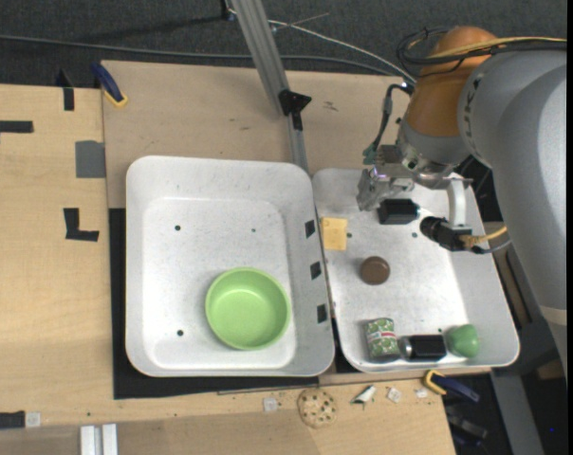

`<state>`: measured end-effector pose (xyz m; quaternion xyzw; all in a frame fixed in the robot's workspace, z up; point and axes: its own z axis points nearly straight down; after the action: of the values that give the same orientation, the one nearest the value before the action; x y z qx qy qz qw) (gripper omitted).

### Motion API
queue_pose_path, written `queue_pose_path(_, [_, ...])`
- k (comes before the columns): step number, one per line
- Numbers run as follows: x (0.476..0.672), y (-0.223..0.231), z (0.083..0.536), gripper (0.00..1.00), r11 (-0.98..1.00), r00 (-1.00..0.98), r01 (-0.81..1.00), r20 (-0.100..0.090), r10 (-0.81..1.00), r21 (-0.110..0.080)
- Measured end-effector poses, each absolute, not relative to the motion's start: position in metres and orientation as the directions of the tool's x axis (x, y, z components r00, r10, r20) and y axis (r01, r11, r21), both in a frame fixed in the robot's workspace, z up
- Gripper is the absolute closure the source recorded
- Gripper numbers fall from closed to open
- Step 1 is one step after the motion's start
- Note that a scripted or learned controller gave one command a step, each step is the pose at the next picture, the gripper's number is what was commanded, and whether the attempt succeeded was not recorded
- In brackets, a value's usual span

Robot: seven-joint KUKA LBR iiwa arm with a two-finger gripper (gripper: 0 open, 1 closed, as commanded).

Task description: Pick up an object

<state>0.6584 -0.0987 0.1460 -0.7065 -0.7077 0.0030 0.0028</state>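
The camera looked down at a slant on a wooden counter (40, 282) that carried two shallow white bins side by side. The left bin (154, 183) held a green bowl (248, 308), sitting upright toward its near right part.

The right bin (476, 292) held several small things. A yellow block (335, 234) lay against its left wall, close to the seam between the two bins. A round brown piece (375, 271) sat near the middle of the floor, just right of and below the yellow block and apart from it. Along the near edge a small green-and-white can (380, 338) lay on its side, with a black object (424, 348) just beside it and a green ball-like thing (463, 340) touching or nearly touching the black one's right end.

The grey arm (524, 140), with its orange band (448, 83), reached in from the right. Its hand (377, 190) hung over the far left part of the right bin, above and well apart from the brown piece. Whether its fingers were apart or together could not be told, and nothing was seen between them.

On the counter in front of the bins lay a round speckled cookie-like disc (313, 408) and a few small white scraps (364, 395).
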Motion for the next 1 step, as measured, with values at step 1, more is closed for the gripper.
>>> queue_pose_path(1, [0.6566,-0.0976,0.0899,0.00,0.002,-0.002,1.000,-0.001,1.000,-0.009])
